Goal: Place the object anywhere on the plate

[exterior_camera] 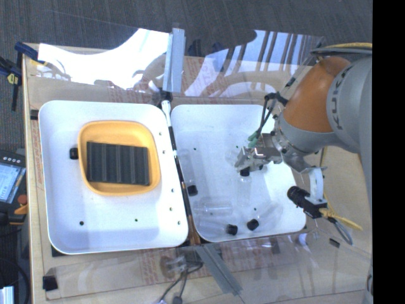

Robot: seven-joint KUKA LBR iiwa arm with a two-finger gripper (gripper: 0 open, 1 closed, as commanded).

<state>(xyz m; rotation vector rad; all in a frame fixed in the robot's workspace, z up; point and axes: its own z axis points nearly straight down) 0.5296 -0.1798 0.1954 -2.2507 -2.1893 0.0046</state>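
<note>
A yellow plate point(118, 135) lies in the left bin point(57, 227). A dark ribbed rectangular block point(118, 163) rests flat on it, covering most of its middle. My gripper point(249, 161) hangs over the right bin point(209, 132), toward its right half and well away from the plate. I see nothing clearly between its tips. The bin floor under it is bare white.
Small black pieces lie in the right bin: one by the left wall point(192, 189) and two near the front edge point(231, 229) point(252, 223). A faint clear item point(214, 205) lies front centre. Another black bit point(73, 152) sits left of the plate.
</note>
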